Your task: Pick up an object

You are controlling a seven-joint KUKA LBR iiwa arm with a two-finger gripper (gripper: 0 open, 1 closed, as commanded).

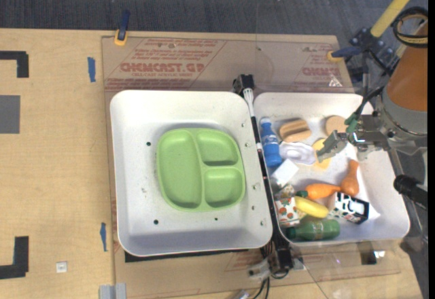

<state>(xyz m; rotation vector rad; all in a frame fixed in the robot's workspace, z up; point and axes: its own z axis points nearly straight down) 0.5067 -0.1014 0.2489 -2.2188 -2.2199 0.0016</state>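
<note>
Approach step: end effector (pixel 333 147) hovers low over right bin (pixel 397 219), by the yellow item (pixel 321 155); grip state can't be told, nothing visibly held. Next: descend squarely onto one object among the clutter.

The grey arm (pixel 401 114), its orange band (pixel 413 77) showing at the frame's right edge, reaches in toward centre right, wrist angled down and leftward, its hand (pixel 331 148) hanging low at mid-height of the frame.
</note>
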